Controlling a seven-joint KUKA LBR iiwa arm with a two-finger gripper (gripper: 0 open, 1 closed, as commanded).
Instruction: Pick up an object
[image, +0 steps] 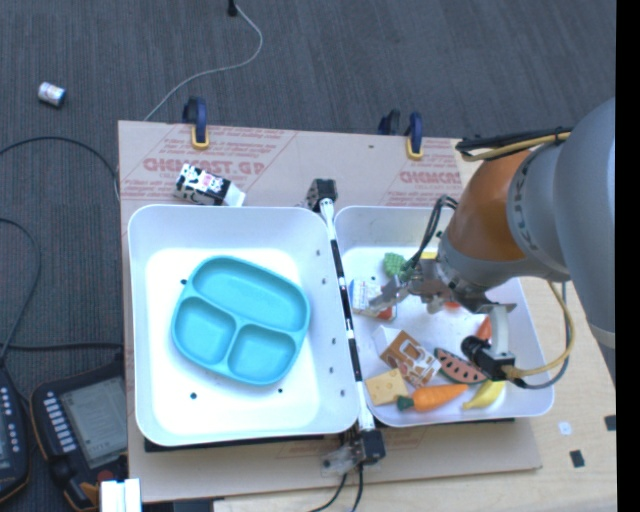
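It looked like a robotics lab. A plywood board lay on grey carpet, held at its far edge by blue-and-yellow clamps. Two white bins sat side by side on it. Loose cables trailed over the carpet, and a handheld control pendant lay off the board's near-left corner.
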